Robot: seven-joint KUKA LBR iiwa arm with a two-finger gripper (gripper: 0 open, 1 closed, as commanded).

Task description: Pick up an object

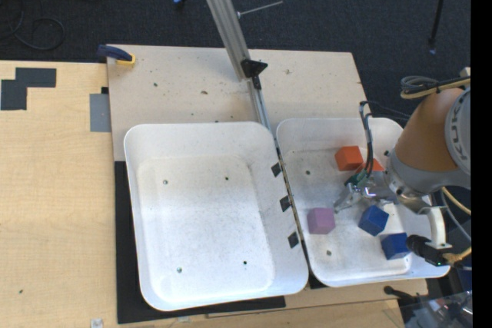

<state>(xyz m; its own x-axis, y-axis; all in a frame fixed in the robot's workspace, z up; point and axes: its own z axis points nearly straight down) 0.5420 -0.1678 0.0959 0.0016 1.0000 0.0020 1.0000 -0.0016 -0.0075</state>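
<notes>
Four blocks crowd the right bin; the gripper, whose opening I cannot tell, may knock the orange block aside.

Just beside the metallic grey gripper sit four blocks: an orange block behind it, a pale purple block on its bin-divider side, a deep blue block touching its near side, and a second blue block further toward the near rim. Both bins are white, the right bin and the left bin speckled with dark dots. The arm above is orange-brown and grey.
</notes>
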